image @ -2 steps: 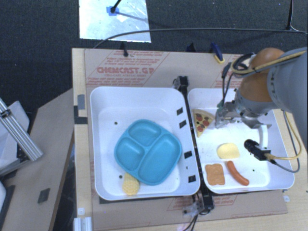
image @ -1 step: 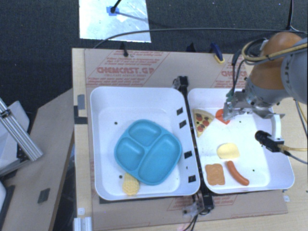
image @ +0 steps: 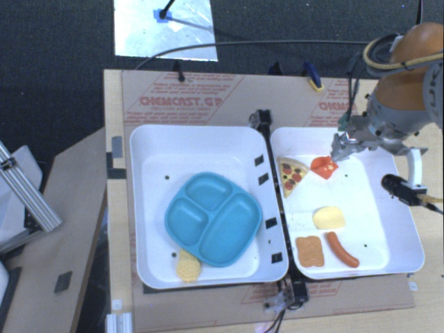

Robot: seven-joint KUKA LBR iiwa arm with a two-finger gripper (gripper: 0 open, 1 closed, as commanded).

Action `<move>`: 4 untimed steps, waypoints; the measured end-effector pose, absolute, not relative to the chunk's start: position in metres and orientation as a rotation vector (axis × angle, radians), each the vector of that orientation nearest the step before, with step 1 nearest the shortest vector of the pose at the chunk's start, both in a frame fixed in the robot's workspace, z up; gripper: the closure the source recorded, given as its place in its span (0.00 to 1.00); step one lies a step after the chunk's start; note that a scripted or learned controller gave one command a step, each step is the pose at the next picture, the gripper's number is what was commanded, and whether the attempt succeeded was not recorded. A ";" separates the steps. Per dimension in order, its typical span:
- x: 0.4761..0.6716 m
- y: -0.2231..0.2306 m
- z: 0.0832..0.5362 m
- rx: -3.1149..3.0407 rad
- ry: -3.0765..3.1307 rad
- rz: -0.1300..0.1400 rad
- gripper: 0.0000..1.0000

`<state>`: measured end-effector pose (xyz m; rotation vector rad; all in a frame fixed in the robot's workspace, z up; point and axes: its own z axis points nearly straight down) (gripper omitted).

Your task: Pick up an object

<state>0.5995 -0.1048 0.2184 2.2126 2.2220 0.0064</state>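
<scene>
We see the grey two-finger gripper [image: 341, 148] low over the right-hand shallow white bin [image: 401, 261], its tips touching the small red plastic piece [image: 323, 166] beside the pizza-slice toy [image: 291, 174]. We cannot tell its opening state.

Dark blue-black carpeted floor [image: 55, 54] surrounds the bench. A shiny silver sheet [image: 164, 19] lies flat on it near the top, a blue tab at its centre with a thin black cable running off. Bench top [image: 208, 92] is a pale board with red "CHEMCAST" lettering, taped at the edges. Lower tan surface [image: 73, 207] juts out at left. Aluminium extrusion [image: 28, 193] crosses the left edge. Lighting even, soft shadows.
</scene>
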 end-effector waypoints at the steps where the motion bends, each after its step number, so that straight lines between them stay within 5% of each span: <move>1: 0.600 -0.053 0.229 2.210 2.232 0.005 1.00; 4: 0.591 0.092 0.240 2.211 2.232 0.004 1.00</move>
